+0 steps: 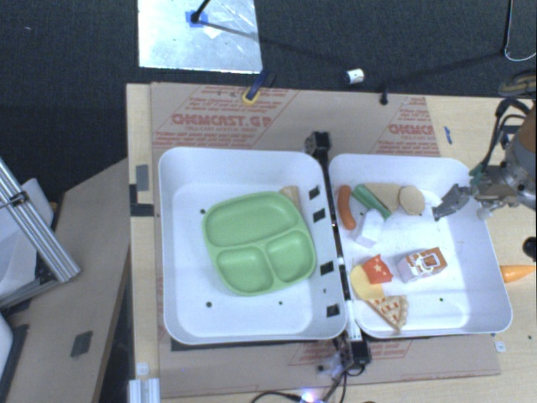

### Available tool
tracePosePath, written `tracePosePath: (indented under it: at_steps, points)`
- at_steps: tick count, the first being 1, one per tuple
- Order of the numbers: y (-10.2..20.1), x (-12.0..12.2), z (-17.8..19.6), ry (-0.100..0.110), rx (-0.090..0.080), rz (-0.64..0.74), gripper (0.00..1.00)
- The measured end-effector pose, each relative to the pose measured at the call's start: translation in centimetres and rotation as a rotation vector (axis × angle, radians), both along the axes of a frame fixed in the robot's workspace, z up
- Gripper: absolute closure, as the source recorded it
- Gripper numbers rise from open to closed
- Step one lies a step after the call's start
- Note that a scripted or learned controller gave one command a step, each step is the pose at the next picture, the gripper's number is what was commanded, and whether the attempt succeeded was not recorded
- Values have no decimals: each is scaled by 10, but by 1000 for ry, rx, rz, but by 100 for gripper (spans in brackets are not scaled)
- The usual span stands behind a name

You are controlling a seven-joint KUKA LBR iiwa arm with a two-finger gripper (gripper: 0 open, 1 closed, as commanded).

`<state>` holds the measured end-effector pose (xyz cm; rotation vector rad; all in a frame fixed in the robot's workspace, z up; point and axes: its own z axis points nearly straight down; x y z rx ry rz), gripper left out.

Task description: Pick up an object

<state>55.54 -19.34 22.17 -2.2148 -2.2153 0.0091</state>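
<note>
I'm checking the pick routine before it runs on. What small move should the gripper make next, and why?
Probably a short shift toward the bin's middle, then down. The gripper hangs over the right bin near its far right rim with nothing between its fingers, and the round tan piece lies just beside it.

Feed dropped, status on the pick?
Pincer hovering at right bin's far edge, nothing held. Toy hot dog untouched. No obstruction.
</note>
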Motion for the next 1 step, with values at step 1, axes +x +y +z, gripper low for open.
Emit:
tracePosePath:
  at_steps: [1]
  points:
    - [0,3,7,-12,-3,3,0]
